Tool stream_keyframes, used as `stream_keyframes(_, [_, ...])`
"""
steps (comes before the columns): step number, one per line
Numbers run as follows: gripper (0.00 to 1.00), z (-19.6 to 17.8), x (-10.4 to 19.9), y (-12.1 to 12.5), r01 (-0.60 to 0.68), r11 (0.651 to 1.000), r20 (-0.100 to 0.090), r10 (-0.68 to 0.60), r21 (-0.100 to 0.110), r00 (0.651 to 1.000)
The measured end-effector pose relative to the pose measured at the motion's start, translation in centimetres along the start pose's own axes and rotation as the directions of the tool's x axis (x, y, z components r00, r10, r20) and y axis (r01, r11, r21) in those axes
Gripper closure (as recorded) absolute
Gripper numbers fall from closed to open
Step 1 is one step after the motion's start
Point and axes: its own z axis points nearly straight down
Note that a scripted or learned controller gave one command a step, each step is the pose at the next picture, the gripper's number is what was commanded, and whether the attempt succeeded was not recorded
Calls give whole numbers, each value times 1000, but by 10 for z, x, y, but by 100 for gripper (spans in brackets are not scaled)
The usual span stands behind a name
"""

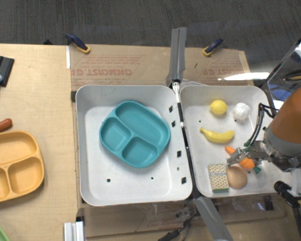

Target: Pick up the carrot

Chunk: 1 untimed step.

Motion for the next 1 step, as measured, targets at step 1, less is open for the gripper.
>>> stream_keyframes(1, [100,-9,-1,0,-3,1000,0,3,-1,1000])
